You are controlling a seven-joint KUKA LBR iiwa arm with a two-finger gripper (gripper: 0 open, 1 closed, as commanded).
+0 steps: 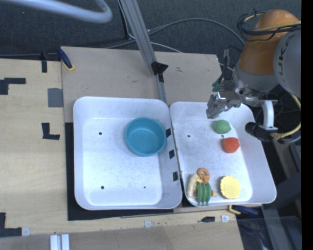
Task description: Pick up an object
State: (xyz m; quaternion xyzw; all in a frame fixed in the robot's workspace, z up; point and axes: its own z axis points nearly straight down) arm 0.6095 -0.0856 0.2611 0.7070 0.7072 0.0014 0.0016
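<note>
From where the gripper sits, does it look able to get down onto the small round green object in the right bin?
Probably yes. The gripper hangs just above the small round green object, with bare bin floor between them; the round red object lies apart on the far side.

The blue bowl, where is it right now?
The blue bowl sits in the left white bin, near that bin's upper right side, close to the divide with the right bin.

A tan desk [29, 146] with black tape marks [46, 131]; dark carpet floor [186, 12] behind, crossed by cables [195, 22]; a grey metal pole [142, 39] slants overhead.
</note>
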